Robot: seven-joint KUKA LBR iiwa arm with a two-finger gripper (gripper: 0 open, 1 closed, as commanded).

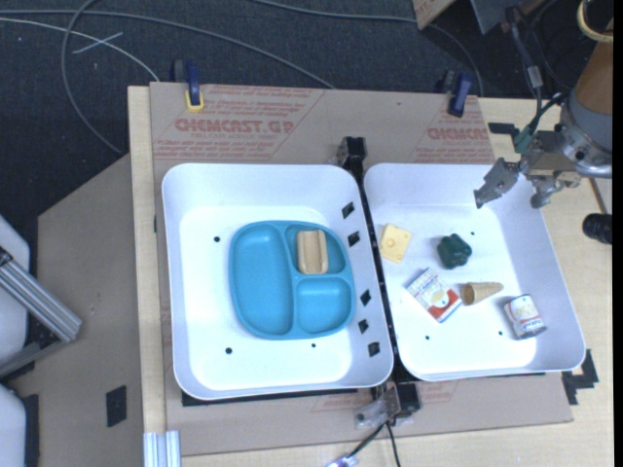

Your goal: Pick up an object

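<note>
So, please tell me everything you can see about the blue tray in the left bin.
The blue tray is a rounded, glossy, plastic-looking plate with three compartments: one large on the left and two smaller on the right. It lies flat near the middle of the left bin, slightly turned. A tan, bread-like piece lies in its upper right compartment; the other two hold nothing. It touches only that piece and the bin floor. The gripper is apart, over the right bin.

One fixed camera above the bench point(292, 115), angled down, both bins point(185, 261) framed
</note>
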